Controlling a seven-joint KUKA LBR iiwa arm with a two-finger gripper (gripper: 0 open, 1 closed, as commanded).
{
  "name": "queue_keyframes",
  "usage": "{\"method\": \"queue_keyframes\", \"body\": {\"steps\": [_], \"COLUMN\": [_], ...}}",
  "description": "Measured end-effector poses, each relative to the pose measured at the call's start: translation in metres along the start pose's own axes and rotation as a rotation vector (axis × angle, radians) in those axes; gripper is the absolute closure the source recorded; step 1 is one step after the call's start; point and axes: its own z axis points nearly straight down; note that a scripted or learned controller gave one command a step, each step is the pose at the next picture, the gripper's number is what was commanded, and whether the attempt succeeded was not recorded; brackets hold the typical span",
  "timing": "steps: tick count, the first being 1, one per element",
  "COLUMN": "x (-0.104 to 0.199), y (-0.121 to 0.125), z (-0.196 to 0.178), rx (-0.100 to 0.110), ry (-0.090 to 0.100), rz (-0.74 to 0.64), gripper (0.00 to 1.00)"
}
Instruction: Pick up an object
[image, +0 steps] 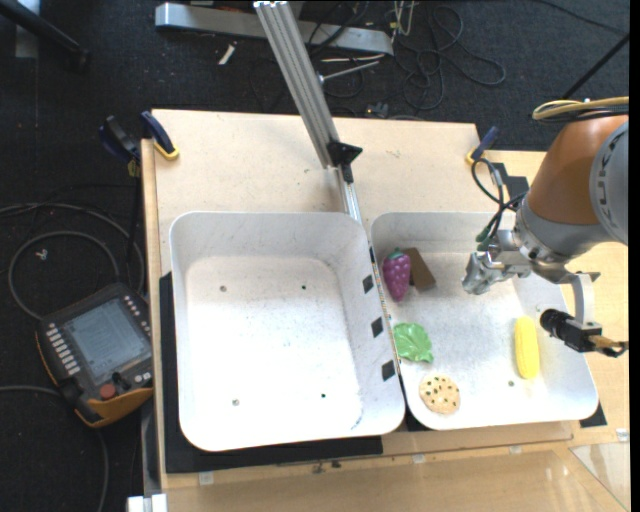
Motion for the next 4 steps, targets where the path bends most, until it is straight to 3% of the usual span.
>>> {"method": "queue_keyframes", "body": {"steps": [1,2,4], "x": [-0.009,-0.009,0.095], "y": [-0.001,0.001,0.010], "z": [-0.048,-0.068,-0.088], "rx": [-0.001,0.001,0.003], "ry": [0.000,0.001,0.003], "rz": [-0.001,-0.003,-0.010], "gripper": [1.00,1.00,1.00]}}
